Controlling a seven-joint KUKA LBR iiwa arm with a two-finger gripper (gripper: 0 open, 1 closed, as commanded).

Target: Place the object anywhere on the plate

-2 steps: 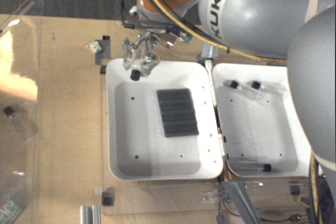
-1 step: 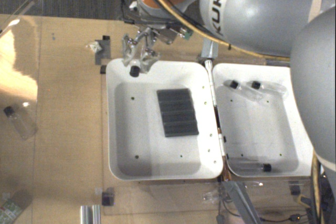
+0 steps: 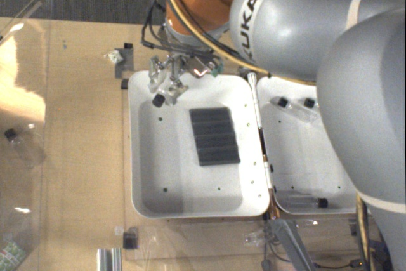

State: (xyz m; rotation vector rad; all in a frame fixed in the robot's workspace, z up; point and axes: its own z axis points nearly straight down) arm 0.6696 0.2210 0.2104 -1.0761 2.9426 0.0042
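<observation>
A dark grey ribbed rectangular plate (image 3: 215, 135) lies flat in the middle of the left bin (image 3: 147, 200), a little right of centre. My gripper (image 3: 166, 84) hangs over the far left corner of that bin, up and to the left of the plate and apart from it. I see nothing held in it. In the right bin (image 3: 298, 190) a clear plastic piece (image 3: 295, 110) with small black ends lies near the far wall.
A small black piece (image 3: 322, 202) sits at the right bin's near edge. The arm's big grey body covers the right bin's right side. On the wooden bench to the left lie a clear bottle (image 3: 19, 144) and small black blocks (image 3: 125, 57).
</observation>
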